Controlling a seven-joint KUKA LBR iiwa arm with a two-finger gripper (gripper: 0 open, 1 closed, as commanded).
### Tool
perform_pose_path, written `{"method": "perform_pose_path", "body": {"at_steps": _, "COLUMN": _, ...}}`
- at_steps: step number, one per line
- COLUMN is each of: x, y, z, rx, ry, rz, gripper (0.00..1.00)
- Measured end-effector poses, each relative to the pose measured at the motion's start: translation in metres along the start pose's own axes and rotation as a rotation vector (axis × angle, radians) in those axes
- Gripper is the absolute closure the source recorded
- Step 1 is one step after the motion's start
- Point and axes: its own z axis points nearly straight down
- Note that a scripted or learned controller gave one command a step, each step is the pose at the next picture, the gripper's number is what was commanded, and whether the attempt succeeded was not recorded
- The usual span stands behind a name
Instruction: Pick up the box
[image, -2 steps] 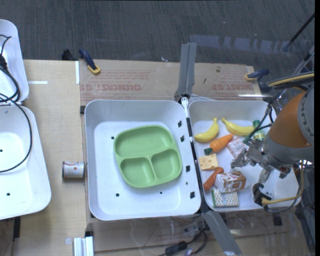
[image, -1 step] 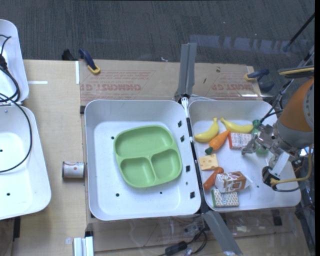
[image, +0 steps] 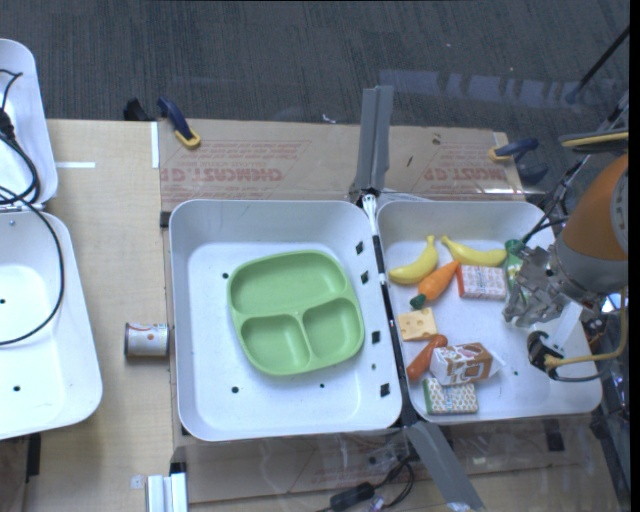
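A small red and white box (image: 482, 283) lies flat in the right bin (image: 575, 395), near its middle. My gripper (image: 524, 302) hangs just right of this box, low over the bin floor, under the orange-banded wrist (image: 598, 230). A carton-like box (image: 462, 363) with a brown top lies toward the bin's front. Beside it, at the front edge, is a flat box with a green rim (image: 450, 397). I see nothing held by the gripper.
Two bananas (image: 440, 255), two carrots (image: 436, 282), a cheese wedge (image: 418, 324) and a green item (image: 515, 260) share the right bin. A green divided plate (image: 295, 310) lies in the left bin (image: 200, 400). A small can (image: 147, 340) rests on the bench to the left.
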Motion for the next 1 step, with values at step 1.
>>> {"method": "perform_pose_path", "body": {"at_steps": 1, "x": 0.0, "y": -0.0001, "z": 0.0001, "rx": 0.0, "ry": 0.0, "rz": 0.0, "gripper": 0.0}}
